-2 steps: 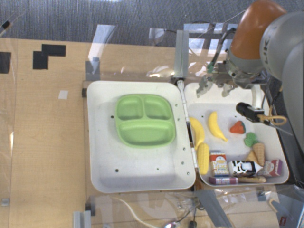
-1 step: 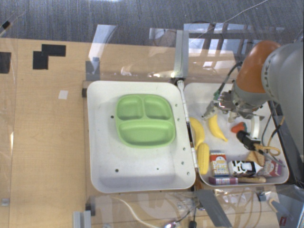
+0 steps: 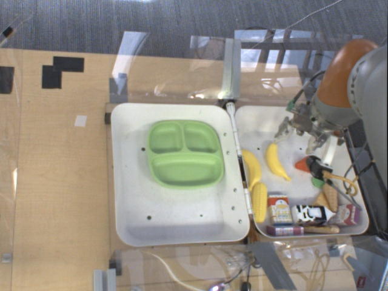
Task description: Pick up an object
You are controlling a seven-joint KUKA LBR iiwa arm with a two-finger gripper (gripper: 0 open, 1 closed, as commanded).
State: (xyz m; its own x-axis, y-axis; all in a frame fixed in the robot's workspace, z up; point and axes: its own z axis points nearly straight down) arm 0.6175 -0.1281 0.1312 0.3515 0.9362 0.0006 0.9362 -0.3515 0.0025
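Green divided plate (image 3: 184, 153) centred in left bin (image 3: 130, 162); no fruit on it. Right bin (image 3: 257, 123) crowded: corn cob (image 3: 259, 201) and long yellow piece (image 3: 251, 167) along left wall, cartons at near edge. Loose banana (image 3: 277, 161) mid-bin, long axis running far-to-near with slight lean to the right. Claw (image 3: 308, 133) up and to the right of banana, above far half of bin, fingers spread, pinching nothing. Likely target: banana, just left and nearer.
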